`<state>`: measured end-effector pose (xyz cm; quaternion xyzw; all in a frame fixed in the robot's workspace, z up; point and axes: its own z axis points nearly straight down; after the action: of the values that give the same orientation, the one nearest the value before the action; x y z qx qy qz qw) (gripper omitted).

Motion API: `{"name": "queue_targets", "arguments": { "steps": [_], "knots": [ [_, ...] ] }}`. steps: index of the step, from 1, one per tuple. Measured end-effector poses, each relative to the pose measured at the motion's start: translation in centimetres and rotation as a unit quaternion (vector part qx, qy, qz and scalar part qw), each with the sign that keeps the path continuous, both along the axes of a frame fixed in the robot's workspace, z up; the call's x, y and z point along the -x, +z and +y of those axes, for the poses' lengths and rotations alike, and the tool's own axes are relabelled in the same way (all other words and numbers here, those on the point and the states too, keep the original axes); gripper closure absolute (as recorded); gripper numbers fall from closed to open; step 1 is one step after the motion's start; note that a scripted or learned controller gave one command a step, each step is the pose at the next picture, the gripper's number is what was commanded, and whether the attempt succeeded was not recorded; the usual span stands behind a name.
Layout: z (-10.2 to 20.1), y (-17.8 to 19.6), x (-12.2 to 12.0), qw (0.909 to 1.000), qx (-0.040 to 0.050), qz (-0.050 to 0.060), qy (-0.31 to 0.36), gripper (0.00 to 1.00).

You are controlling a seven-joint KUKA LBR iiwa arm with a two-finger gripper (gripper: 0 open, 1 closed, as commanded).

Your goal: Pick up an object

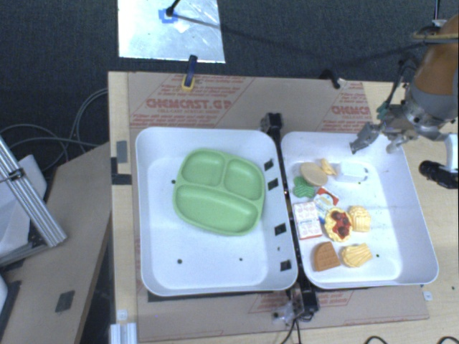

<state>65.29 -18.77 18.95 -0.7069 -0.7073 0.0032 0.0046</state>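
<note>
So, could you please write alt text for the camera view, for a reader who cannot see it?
A grey robot arm's open claw hovers over the far right corner of the right white bin, which holds a cluster of toy food pieces. The left white bin holds a green divided plate.

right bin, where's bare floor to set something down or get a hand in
Bare floor runs along the right bin's right side and along its far edge under the gripper. The toy food crowds its left half. In the left bin, the near strip below the green tray is bare.
</note>
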Motion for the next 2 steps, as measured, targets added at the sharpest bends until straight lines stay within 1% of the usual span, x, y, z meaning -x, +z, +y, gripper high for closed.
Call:
{"name": "queue_targets", "arguments": {
  "steps": [1,2],
  "knots": [
    [0.0,0.9,-0.3,1.0,0.0014,-0.007,0.001,0.0],
    [-0.6,-3.5,-0.2,1.0,0.0013,-0.005,0.0,0.0]
  ]
}}
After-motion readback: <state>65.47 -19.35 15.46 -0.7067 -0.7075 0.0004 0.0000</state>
